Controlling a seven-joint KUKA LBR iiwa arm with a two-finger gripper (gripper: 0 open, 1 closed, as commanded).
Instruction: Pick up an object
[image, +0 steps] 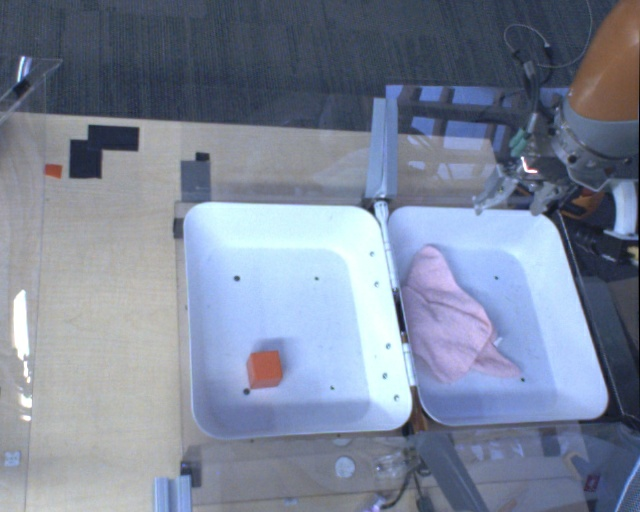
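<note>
A crumpled pink cloth (450, 318) lies in the left half of the right bin (560, 300). A small orange block (265, 369) sits near the front of the left bin (290, 260). My gripper (515, 196) hangs over the right bin's back edge, above and to the right of the cloth. Its two fingers (489, 200) stand apart and point down with nothing between them. The orange-banded wrist rises toward the top right corner.
A metal divider post (380, 150) stands at the back between the bins. Black and orange markers (95, 150) lie on the wooden bench at the far left. Cables and frame parts crowd the right side behind the right bin.
</note>
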